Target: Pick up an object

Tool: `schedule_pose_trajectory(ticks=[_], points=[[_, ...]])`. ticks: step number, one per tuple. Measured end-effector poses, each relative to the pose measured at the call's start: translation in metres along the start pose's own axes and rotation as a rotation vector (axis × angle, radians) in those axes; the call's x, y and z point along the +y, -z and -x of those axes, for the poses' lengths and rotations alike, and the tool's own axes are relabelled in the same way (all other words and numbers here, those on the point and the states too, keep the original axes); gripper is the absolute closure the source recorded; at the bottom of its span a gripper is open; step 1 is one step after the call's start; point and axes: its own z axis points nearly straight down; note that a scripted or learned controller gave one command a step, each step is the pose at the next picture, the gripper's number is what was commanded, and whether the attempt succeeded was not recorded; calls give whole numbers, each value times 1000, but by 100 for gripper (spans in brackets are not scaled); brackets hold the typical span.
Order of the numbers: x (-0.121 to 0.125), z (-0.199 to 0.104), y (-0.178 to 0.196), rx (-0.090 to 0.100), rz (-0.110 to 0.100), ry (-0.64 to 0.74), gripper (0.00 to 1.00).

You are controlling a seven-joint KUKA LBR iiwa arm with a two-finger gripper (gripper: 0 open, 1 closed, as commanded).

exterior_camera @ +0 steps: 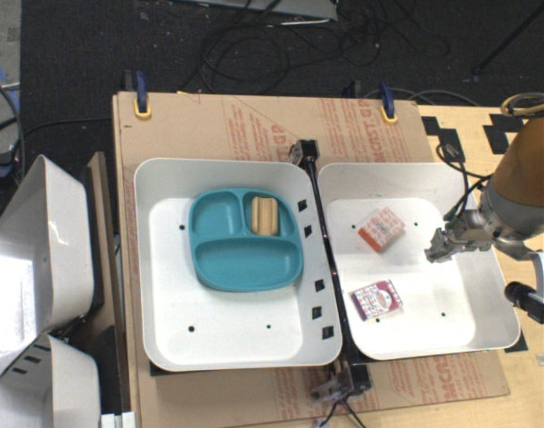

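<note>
- Purple packet (376,300) lies flat in right bin (486,328), nearest the front edge.
- Orange-and-white packet (381,229) lies farther back in same bin, apart from purple one.
- Pincer (435,248) sits low over right bin's right half, near both packets, touching neither; nothing seen in it; cannot tell spread or pressed together.
- Left bin (165,310) holds teal divided tray (236,266) with tan block (265,216) in 1 compartment.
- Both bins rest on cardboard-covered worktop (254,123).

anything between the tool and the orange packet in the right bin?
No. In the camera view, only bare white bin floor lies between the tool and the orange packet. The purple packet sits below that line.
</note>
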Motion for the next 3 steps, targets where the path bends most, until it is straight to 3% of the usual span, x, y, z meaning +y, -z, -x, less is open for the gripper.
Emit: schedule_pose_trajectory(ticks=[3], points=[[12,4,118,-2,4,6,100]])
